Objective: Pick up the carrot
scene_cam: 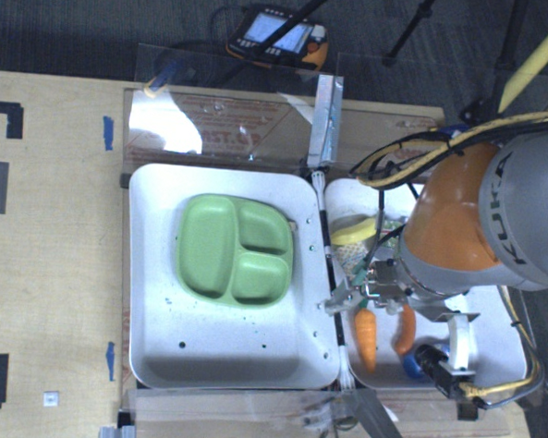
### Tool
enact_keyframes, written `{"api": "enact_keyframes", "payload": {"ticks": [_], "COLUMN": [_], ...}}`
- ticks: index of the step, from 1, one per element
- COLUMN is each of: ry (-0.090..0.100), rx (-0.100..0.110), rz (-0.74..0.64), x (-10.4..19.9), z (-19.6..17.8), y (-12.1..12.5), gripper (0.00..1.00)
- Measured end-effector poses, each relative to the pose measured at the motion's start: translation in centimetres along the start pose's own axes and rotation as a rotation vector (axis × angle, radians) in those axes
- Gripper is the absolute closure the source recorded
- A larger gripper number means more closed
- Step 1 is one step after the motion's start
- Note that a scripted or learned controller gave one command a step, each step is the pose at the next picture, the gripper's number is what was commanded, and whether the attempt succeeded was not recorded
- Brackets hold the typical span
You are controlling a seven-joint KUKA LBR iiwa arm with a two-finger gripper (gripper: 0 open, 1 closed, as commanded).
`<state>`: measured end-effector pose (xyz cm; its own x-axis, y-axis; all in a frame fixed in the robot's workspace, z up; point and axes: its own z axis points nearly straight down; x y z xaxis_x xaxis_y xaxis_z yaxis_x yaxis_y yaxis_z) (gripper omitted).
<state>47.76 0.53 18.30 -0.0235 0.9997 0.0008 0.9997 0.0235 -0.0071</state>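
Observation:
The carrot (366, 339) is a small orange piece lying lengthwise in the right bin (507, 348), near that bin's left wall and front edge. My gripper (373, 292) hangs under the orange-banded wrist, directly above the carrot's upper end. From this angle I cannot tell whether it touches the carrot. The arm's bulk hides much of the right bin.
A second orange item (404, 331) lies just right of the carrot, with a blue object (416, 361) below it. A yellow item (352, 231) sits at the bin's back left. The left bin (156, 327) holds a green divided plate (235, 248). The dividing wall (330, 291) runs close by the carrot.

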Motion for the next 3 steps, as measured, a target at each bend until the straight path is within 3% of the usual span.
{"api": "enact_keyframes", "payload": {"ticks": [1,2,3], "ry": [-0.001,0.000,0.000], "rx": [-0.003,-0.002,-0.008], "rz": [-0.013,-0.092,-0.350], "x": [-4.4,-10.0,-10.5], "z": [2.4,8.2,9.6], "y": [0.0,-0.2,0.0], "gripper": [0.00,0.00,0.00]}}
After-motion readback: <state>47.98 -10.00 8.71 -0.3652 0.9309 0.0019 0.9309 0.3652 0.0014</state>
